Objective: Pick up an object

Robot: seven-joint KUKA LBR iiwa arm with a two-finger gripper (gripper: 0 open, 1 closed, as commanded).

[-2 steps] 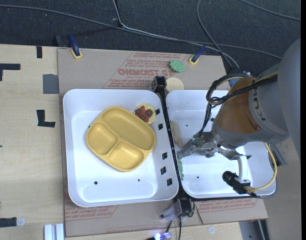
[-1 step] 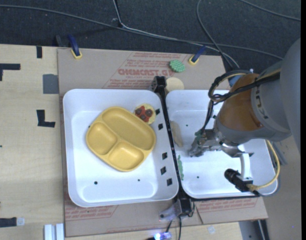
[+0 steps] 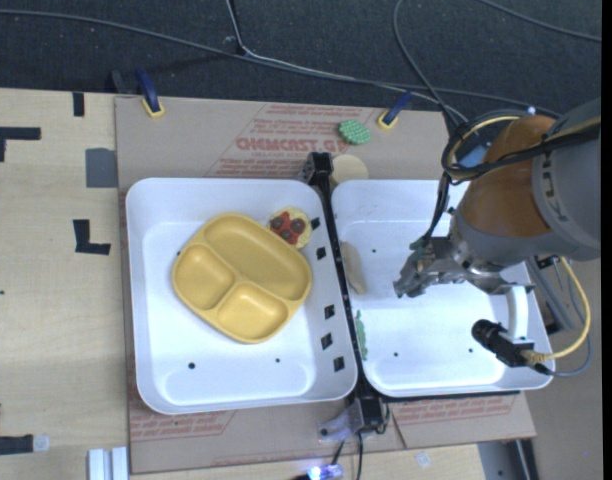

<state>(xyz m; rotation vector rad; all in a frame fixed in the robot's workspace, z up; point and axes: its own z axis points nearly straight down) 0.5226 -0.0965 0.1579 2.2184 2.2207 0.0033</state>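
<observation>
A yellow divided tray lies in the left bin. A small red and dark object rests at the tray's upper right corner. In the right bin, a pale beige object leans against the left wall, with a small green item below it near the divider. My gripper hangs low over the middle of the right bin, to the right of the beige object and apart from it. Nothing shows between its fingers.
A black divider strip runs between the bins. A green dotted piece and a beige disc lie on the cardboard behind the bins. Blue-and-yellow clamps hold the cardboard. Cables trail from the arm.
</observation>
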